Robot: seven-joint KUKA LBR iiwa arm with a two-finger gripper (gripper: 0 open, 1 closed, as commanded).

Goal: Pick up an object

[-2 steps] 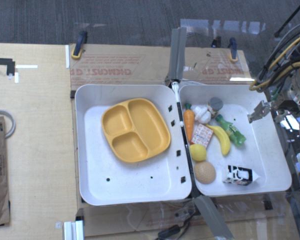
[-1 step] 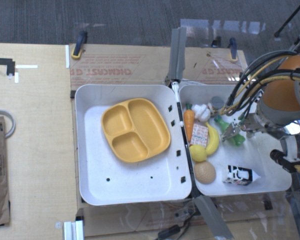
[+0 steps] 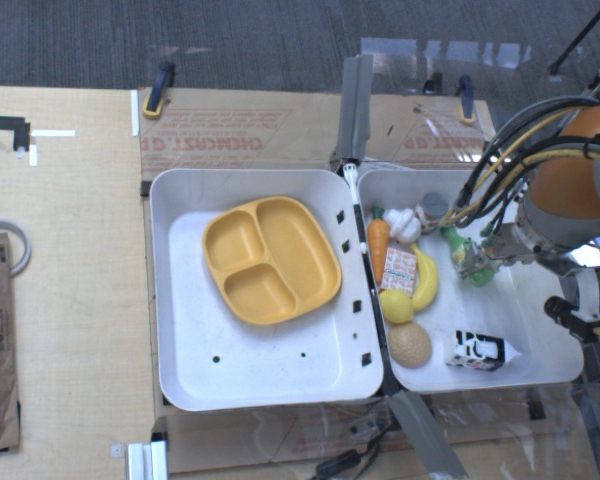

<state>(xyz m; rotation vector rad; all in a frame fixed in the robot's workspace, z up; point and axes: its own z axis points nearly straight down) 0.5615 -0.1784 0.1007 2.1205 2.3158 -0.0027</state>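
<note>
While I cannot tell the gripper's [image 3: 477,264] state, I log beside it a curved smooth banana [image 3: 425,280] and a round egg [image 3: 410,345].

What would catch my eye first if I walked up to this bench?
Probably the yellow divided plate, alone in the left bin. Next, the play food lined up along the right bin's left wall: a carrot, a banana, a lemon. The grey and orange arm leans over that bin from the right.
</note>
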